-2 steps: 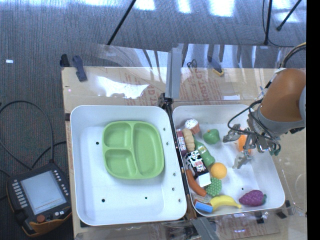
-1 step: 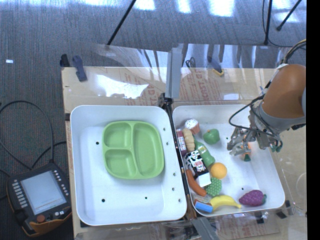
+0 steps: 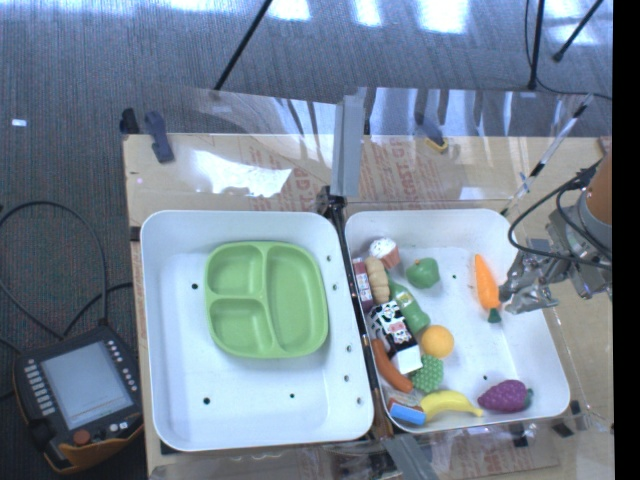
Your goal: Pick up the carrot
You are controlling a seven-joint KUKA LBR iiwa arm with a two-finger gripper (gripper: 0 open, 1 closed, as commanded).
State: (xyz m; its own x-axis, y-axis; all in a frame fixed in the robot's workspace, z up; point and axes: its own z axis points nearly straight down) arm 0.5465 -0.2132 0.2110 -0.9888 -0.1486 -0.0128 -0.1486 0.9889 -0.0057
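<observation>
The carrot (image 3: 485, 281) is a short orange piece with a green stub at its near end. It lies flat on the floor of the right bin (image 3: 455, 226), close to the bin's right wall. My gripper (image 3: 525, 290) hangs low just to the right of the carrot, about level with its near end. Nothing shows held in it. The grey arm with its cables comes in from the right edge.
Toy food crowds the right bin's left and front: a green pepper (image 3: 423, 272), a milk carton (image 3: 392, 326), an orange (image 3: 436, 341), a banana (image 3: 448, 402), purple grapes (image 3: 505, 396) and an orange-red stick (image 3: 392, 368). A green divided plate (image 3: 267, 298) sits in the left bin.
</observation>
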